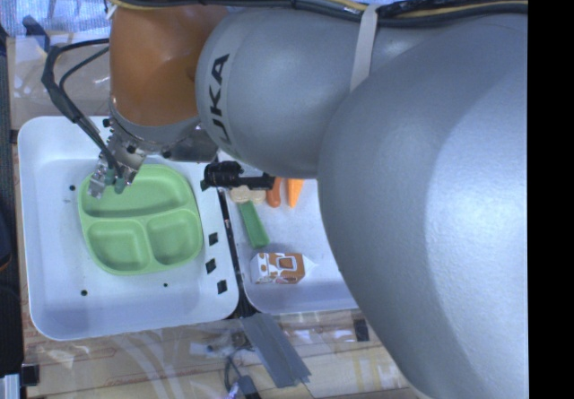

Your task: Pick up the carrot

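The carrot [293, 193] is a short orange piece in the right bin [300, 299], at its upper left, partly hidden under the arm. My gripper [108, 180] hangs in the left bin [49, 290], over the top left corner of a green divided plate [143, 222]. That puts it well to the left of the carrot, across the wall between the two bins. Nothing orange shows at the gripper.
In the right bin a green stick-shaped item [254, 225] lies below the carrot, with a pale piece [247, 196] beside it and a small brown-and-white pack [278, 267] nearer the front. The grey arm [377, 119] covers most of the right bin.
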`<state>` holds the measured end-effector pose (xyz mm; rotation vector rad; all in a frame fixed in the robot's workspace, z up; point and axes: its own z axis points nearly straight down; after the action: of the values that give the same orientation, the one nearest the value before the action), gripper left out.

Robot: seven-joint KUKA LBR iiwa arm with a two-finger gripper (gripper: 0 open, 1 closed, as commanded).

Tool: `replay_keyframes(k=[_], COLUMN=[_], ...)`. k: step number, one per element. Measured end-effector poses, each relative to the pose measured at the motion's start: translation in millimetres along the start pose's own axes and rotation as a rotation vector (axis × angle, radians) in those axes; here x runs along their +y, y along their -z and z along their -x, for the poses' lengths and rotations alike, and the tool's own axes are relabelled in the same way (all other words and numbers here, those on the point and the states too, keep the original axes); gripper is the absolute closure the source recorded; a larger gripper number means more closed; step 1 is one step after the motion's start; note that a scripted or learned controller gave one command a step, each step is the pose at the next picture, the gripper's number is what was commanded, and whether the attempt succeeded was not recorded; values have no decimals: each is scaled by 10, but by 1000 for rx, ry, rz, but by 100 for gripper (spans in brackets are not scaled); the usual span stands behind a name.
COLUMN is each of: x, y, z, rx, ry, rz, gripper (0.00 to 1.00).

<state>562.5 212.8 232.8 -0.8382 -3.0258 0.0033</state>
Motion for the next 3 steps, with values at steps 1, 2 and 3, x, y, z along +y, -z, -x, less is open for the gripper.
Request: replay_keyframes(k=[1, 2, 3], x=[-138, -417, -233], y=[-341, 714, 424], z=[-93, -638, -511], rx=[2, -4, 1], ry=[-409, -87, -65], rz=[-2, 7, -2], gripper=[100, 100, 100])
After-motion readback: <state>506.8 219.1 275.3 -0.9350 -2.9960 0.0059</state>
